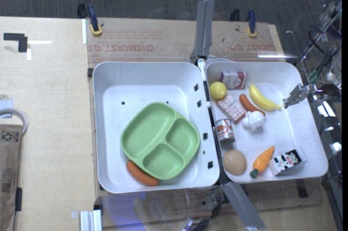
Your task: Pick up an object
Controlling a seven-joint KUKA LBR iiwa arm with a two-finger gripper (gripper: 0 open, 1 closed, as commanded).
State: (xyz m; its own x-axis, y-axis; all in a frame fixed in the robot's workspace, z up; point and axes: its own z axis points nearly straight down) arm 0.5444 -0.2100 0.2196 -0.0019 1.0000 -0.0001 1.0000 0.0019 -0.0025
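Left bin (109,116): green divided plate (160,140), orange sausage (142,174) tucked at its lower-left edge. Right of the plate, right bin (304,143) holds lemon (218,89), can (224,131), banana (265,98), carrot (262,161). Gripper (296,95) sits just right of the banana; finger state: cannot tell. Banana looks like the nearest target; best to centre over its middle, across the curve. Cardboard behind the plate has mirrored print, unreadable.

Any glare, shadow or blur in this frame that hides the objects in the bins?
Camera view: lighting is even and soft; the green divided plate and banana read sharply with faint shadows. Mild glare washes the right bin's floor, so the white crumpled item blends in. The gripper at the right rim looks small and slightly blurred.
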